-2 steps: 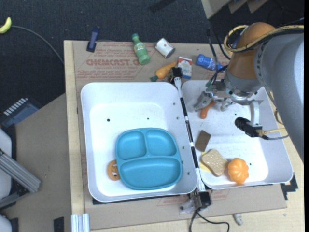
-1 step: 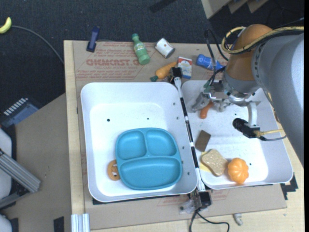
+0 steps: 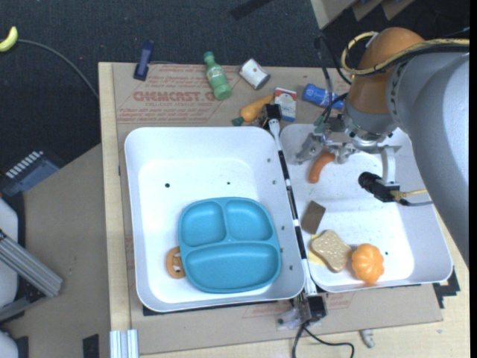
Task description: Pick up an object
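My gripper (image 3: 326, 151) hangs low over the back left corner of the right bin (image 3: 417, 222), wrist pointing down. Its two grey fingers (image 3: 307, 150) stand apart, so it is open. An orange sausage-shaped toy (image 3: 318, 169) lies on the bin floor right under it, its upper end reaching up between the fingertips; I cannot tell whether they touch it. Nearer the front of the same bin lie a brown square piece (image 3: 313, 215), a slice of toy bread (image 3: 330, 250) and an orange round fruit (image 3: 367, 263).
The left bin (image 3: 149, 162) holds a blue divided plate (image 3: 229, 243) with a brown pretzel (image 3: 174, 263) tucked under its left edge. Behind the bins lie a green bottle (image 3: 218, 77), a white can (image 3: 254, 73), a blue can (image 3: 317, 94) and a small carton (image 3: 284, 103).
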Motion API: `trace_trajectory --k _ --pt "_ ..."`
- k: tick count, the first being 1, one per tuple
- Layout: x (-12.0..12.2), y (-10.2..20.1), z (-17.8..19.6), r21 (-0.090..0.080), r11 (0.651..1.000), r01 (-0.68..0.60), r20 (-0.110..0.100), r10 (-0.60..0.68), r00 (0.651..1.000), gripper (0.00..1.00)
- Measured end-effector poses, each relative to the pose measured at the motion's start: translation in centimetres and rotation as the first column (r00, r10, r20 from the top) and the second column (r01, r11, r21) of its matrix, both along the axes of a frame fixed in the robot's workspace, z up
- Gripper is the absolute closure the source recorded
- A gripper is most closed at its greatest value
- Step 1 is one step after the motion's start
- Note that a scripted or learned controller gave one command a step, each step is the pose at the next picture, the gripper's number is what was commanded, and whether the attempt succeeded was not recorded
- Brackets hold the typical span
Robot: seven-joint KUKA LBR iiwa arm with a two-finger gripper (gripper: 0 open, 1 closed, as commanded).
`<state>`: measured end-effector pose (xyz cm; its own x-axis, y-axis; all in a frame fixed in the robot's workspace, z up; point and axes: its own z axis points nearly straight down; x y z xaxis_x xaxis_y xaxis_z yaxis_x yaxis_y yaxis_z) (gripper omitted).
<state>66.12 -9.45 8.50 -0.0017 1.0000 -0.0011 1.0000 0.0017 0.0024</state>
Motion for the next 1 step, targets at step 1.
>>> trace_trajectory --k 1 --pt "0.56 0.09 -0.01 0.0 1.0 0.0 0.0 0.0 1.0 0.0"
